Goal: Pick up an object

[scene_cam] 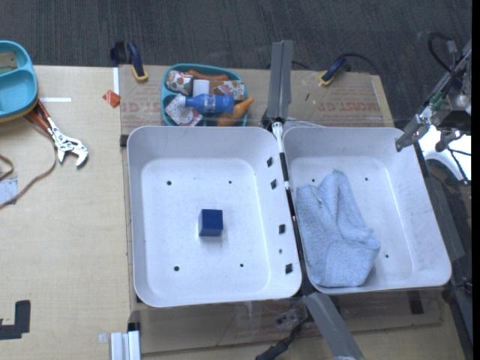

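Camera view is showing a blue block (211,223) lying mid-floor in the left bin (150,276), a pale cloth (335,231) crumpled along the right bin's (427,253) left wall.

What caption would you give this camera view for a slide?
Two white bins: a blue cube in the left bin, a crumpled pale-blue towel in the right bin.

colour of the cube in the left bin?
Dark blue: the small blue cube shows plainly in the camera view.

One fixed camera looks down aslant on both bins (142,201).
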